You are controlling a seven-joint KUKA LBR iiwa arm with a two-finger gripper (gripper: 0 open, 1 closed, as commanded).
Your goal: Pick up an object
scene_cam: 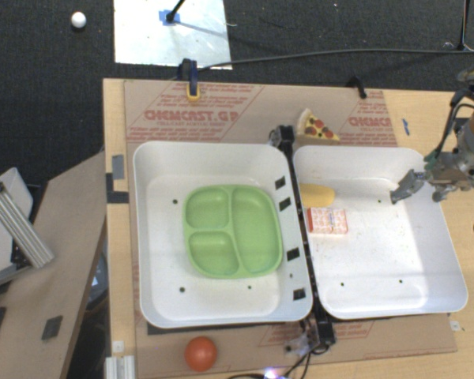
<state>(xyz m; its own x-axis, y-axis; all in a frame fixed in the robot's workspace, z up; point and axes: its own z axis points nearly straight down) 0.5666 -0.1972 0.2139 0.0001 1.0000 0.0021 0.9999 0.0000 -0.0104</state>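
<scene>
Camera view showed the arm (pixel 468 136) reaching in from the right edge, its wrist hanging over the far right corner of the right bin (pixel 426 290). The gripper (pixel 423 184) pointed leftward and slightly down, above the bin's upper right area, with one dark finger (pixel 405 188) jutting toward the bin's middle; whether the tool was spread or pressed together could not be told, and nothing was seen between its tips. The graspable objects lay well apart from it, at the left side of the same bin: a yellow block (pixel 317 195) near the far left corner, and just in front of it a small red-and-white box (pixel 327 222). The left bin (pixel 154 212) held a green divided plate (pixel 231 230) near its centre. Outside the bins, a toy pizza slice (pixel 317 126) lay on the cardboard behind the divider, and an orange ball (pixel 200 353) sat at the near edge.
</scene>
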